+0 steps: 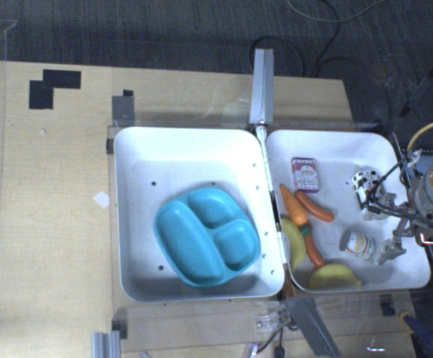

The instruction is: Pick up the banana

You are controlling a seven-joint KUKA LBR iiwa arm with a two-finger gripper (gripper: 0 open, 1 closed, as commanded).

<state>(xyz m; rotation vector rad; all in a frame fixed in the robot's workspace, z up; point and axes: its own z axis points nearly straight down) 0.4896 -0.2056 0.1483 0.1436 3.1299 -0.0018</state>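
Bananas: two, both in right bin.

1. On my pale wooden worktop sit two shallow white bins.
2. The left bin holds a turquoise plastic divided plate.
3. The right bin holds a small red-and-white packet, two orange carrots, an orange-red sausage and a small glass jar.

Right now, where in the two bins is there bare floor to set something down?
Left bin: bare floor behind and left of the blue divided plate. Right bin: bare along the far wall, behind the red packet. Crowded: its near-left corner, with banana, carrots and, beside them, the gripper.
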